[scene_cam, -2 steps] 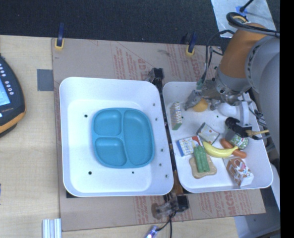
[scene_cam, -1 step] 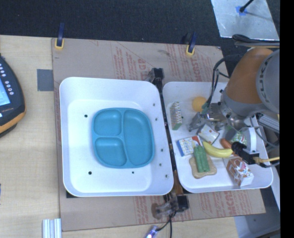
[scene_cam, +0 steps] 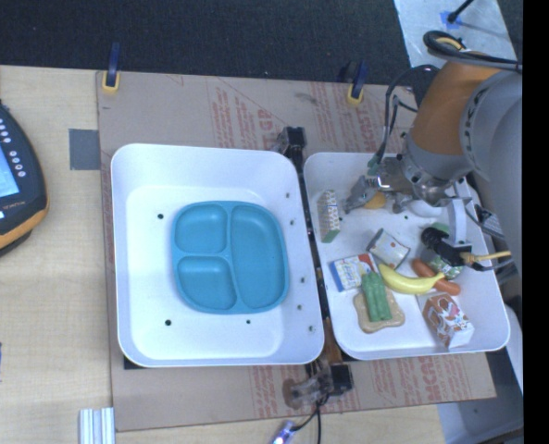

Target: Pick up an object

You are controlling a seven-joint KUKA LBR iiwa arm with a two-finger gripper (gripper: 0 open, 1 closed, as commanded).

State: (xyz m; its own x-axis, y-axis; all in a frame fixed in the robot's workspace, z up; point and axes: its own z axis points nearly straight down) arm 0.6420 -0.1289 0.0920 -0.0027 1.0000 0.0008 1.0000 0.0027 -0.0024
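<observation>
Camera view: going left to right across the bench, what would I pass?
Handheld screen → blue divided plate in the left bin → green item on a cracker → banana → small red carton.

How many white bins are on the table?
2. The left bin holds a blue divided plate. The right bin holds the small toys, with the arm above its far end.
</observation>
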